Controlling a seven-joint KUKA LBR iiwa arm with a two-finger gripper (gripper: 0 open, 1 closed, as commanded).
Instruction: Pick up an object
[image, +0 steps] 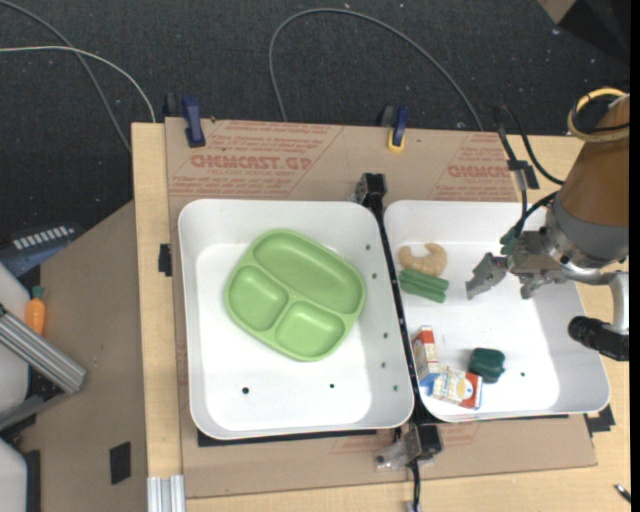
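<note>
A: What is in the right bin (560, 400)?

B: A few small things. There is a tan bun (425, 258) near the top left. It is curved like a moon and looks soft and a bit bumpy. A green stick (420, 286) lies just under it, touching it. The stick is long and flat and looks smooth.

A: And lower down?

B: A dark green block (488, 362) sits near the front. It is short and chunky with round corners. Just left of it is a packet (452, 385) with red, white, blue and yellow on it. It looks shiny and crinkly. A thin red and white tube (427, 351) lies against the left wall, touching the packet.

A: Where is the gripper (508, 278)?

B: It is over the middle of the right bin, to the right of the bun and the stick. Its two grey metal fingers (486, 277) are spread apart. Nothing is between them.

A: What is in the left bin (210, 400)?

B: One big green plate (296, 294). It is smooth plastic with round edges and three dips in it. It sits tilted in the middle of the bin.

A: What are the bins like?

B: White, shallow and smooth. They sit side by side on a brown board (300, 160).
</note>
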